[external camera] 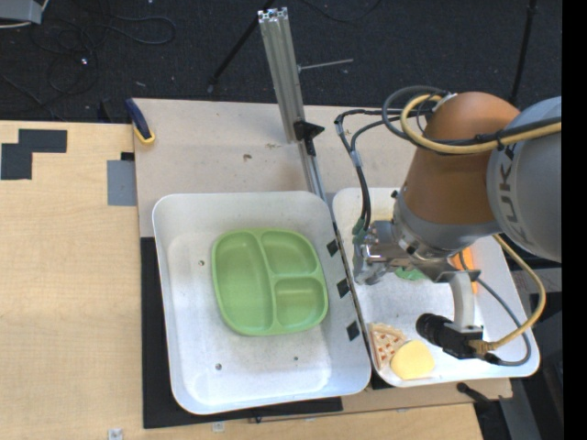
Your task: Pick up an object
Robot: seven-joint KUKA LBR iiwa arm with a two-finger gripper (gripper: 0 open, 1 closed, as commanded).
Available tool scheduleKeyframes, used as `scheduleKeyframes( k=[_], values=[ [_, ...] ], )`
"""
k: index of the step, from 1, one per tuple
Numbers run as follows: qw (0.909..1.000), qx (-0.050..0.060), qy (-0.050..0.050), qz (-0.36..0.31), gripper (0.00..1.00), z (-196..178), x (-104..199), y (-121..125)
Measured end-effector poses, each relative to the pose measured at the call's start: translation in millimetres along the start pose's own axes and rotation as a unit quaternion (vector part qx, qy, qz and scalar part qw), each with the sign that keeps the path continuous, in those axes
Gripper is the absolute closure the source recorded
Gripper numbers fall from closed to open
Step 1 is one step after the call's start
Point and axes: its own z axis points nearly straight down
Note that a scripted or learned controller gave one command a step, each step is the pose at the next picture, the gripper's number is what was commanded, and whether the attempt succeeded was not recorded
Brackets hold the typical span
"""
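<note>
Item 1, nearest edge, right bin (344,207): a yellow lump (413,361) in the near corner, touching or all but touching a waffle piece (385,341) on its far-left side. Both lie free of the arm.

Item 2, middle of the same bin: the gripper (371,262), low over the bin's left wall. Whether it is open or closed I cannot tell, as the wrist covers it from here. Nothing can be seen held in it.

Item 3, just right of the gripper: a green scrap (410,272), mostly hidden under the wrist (identity unclear). Further right, an orange piece (468,258), also partly covered.

Item 4, pick relation, my judgement: the green scrap is the closest candidate, beside the gripper to its right. The waffle piece lies well toward the near edge from the gripper and is the plainest target. Its long axis I cannot make out.

Item 5, left bin (183,337): one green divided plate (271,280), flat, roughly central, well apart from the gripper.

Item 6, far bench: an upright aluminium post (284,81) behind the bins, and a blue-handled tool (139,120) at the far left corner.
</note>
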Motion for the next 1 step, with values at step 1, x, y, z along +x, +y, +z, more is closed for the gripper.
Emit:
scheduleKeyframes(
  k=[1],
  values=[
    [1.0, 0.001, 0.0, 0.0, 1.0, 15.0, 46.6, -11.6]
  ],
)
